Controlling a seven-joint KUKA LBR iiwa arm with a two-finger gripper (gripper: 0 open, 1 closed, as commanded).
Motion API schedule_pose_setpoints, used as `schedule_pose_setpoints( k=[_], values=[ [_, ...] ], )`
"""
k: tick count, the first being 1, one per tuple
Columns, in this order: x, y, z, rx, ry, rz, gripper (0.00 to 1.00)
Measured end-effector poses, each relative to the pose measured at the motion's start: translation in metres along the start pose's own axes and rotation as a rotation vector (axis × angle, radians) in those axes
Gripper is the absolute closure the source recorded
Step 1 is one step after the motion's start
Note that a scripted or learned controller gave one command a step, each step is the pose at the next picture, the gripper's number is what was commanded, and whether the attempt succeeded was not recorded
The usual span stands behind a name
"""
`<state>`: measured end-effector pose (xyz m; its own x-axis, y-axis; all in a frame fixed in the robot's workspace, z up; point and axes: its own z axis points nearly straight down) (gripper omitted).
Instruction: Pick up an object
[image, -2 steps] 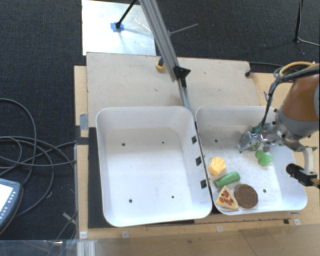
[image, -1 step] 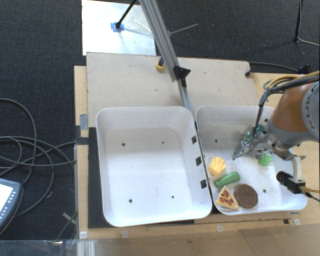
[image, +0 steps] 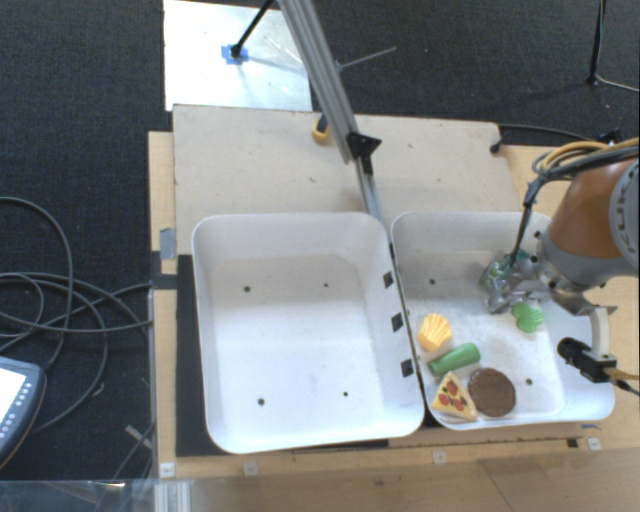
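Five small toy foods lie in the right bin, all in its near half. A light green piece sits near the right wall, just beside the gripper, which is low over the bin floor at the middle of that bin. The metal fingers point toward the left, but I cannot tell if they are apart or together, and I see nothing between them. The green piece is just below and to the right of the gripper; whether it touches is not clear.

Toward the near left corner of the right bin, a yellow shell-shaped piece lies close to the wall that the two bins share. Just beside it is a dark green cylinder, tilted. Near the front edge lie a pizza slice and a brown round cookie, touching or almost touching each other. These four make a tight group, so the room between them is small.

The far half of the right bin is bare floor. The left bin has a wide bare floor too.

The grey arm with its orange band comes over the right edge of the bench. A slanted metal pole crosses the far bench edge and ends near the bins' shared wall.
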<state>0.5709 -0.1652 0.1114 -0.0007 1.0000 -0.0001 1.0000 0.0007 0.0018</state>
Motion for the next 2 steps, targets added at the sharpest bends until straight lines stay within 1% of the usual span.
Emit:
schedule_pose_setpoints(
  k=[1,2],
  values=[
    [-0.004,0.008,-0.062,-0.006,-0.003,-0.004,1.00],
    [-0.006,0.011,-0.127,-0.008,-0.003,-0.005,1.00]
  ],
)
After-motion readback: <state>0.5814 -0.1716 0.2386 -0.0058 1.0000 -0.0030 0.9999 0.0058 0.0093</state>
